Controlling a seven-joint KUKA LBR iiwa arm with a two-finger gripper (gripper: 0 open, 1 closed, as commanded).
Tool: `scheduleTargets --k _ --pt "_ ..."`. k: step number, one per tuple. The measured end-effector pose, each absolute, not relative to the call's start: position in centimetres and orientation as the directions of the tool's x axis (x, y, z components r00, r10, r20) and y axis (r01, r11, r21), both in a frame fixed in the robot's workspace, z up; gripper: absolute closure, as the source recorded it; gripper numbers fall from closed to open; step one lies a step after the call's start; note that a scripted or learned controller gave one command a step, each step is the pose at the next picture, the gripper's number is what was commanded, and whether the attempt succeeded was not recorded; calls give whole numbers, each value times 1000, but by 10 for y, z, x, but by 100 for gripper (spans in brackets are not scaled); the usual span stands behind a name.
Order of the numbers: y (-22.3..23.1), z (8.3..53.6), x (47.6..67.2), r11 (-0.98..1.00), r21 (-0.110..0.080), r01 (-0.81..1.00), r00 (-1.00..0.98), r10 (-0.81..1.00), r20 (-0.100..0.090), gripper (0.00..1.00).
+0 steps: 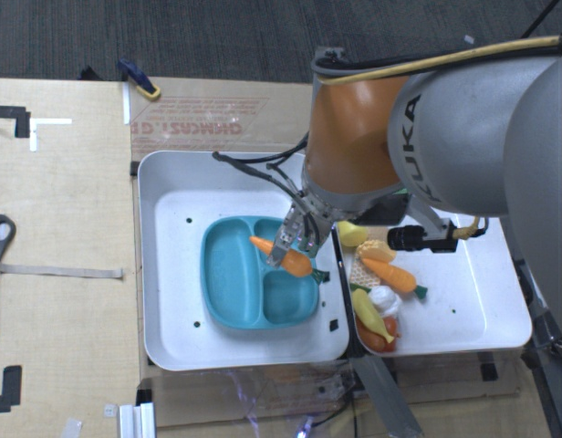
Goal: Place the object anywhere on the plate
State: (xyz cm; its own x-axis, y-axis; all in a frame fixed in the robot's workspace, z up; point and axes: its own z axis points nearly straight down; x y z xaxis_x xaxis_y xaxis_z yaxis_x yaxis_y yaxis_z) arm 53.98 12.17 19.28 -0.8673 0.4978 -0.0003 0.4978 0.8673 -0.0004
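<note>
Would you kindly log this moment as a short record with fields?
tool: above the plate's right side, shut on the carrot
carrot: orange toy, held over the plate's divider
plate: teal, divided, in the left bin
left bin: white, holds the plate
right bin: toy food piled at its left end

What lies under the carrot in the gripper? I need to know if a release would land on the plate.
The teal plate lies beneath the carrot; the gripper covers that spot.
</note>
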Motion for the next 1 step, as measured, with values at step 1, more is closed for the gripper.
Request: scheduleTargets --k 1 --pt "122 193 540 867 -1 498 -867 498 0 0"
